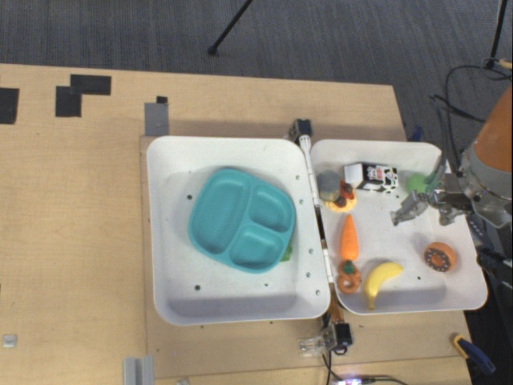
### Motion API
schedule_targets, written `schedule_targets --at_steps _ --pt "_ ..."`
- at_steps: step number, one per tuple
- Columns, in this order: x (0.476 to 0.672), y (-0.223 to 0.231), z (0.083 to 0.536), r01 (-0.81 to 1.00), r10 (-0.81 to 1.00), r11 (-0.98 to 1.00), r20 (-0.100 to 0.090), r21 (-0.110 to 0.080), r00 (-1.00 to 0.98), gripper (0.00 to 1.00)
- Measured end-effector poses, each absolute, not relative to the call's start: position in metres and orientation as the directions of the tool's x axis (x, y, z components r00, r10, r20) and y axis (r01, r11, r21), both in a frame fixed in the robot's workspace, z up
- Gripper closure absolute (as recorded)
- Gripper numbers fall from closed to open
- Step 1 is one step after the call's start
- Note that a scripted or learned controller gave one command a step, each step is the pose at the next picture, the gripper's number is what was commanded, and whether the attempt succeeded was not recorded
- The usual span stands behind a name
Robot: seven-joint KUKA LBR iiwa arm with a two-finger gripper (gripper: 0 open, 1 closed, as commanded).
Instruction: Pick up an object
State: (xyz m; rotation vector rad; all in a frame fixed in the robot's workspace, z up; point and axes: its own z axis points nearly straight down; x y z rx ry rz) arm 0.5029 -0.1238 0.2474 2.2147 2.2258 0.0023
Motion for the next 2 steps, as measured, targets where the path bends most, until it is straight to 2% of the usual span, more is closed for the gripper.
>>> schedule_targets --at_steps 1,2 --pt "0.509 -0.087 0.087 0.990 0.990 -0.142 0.001 0.008 0.142 0.00" --pt "0.511 -0.087 0.098 0.990 0.990 -0.142 0.001 0.013 0.142 1.00"
